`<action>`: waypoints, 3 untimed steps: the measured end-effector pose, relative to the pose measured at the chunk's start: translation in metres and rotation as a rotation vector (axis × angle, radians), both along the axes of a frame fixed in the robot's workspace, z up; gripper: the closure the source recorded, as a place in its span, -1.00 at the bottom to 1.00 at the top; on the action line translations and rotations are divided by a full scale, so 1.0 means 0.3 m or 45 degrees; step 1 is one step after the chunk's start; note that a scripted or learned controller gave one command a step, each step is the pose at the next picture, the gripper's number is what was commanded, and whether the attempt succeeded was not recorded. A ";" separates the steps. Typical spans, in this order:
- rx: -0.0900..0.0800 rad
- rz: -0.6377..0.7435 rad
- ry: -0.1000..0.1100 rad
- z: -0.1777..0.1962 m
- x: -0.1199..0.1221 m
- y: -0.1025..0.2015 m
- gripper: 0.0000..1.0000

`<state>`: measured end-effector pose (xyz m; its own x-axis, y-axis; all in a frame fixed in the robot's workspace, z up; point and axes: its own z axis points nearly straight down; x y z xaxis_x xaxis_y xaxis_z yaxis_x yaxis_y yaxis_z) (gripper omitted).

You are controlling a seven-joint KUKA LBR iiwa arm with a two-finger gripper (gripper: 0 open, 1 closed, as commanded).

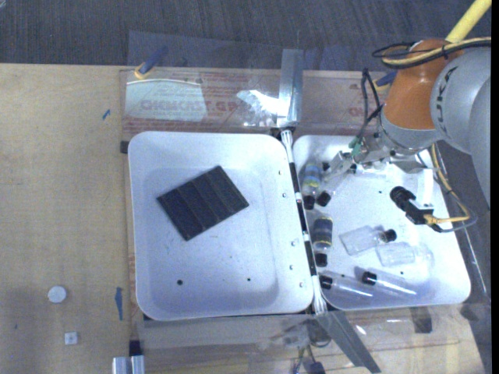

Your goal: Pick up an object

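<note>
Across the wooden desk (62, 178) we see two white bins; the right shallow bin (448, 287) holds small clear bottles (321, 231). Above its upper part hangs the claw (348, 162); whether it is open, we cannot tell.

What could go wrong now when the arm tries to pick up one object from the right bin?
1. The claw is low among small bottles crowded against the divider; it may knock them or catch two.
2. The clear items near the front are hard to see and may slip.
3. The yellow cable trails over the right bin and could snag.
</note>
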<state>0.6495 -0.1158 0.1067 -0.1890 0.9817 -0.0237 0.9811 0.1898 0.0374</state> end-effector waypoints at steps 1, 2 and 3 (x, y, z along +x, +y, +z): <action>0.018 0.021 0.044 -0.061 -0.155 0.043 -1.00; 0.017 0.017 0.034 -0.021 -0.149 0.037 1.00; 0.018 0.053 0.049 0.263 -0.106 0.120 1.00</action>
<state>0.6176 -0.0799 0.1857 -0.2303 0.9731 -0.0016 0.9731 0.2303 0.0029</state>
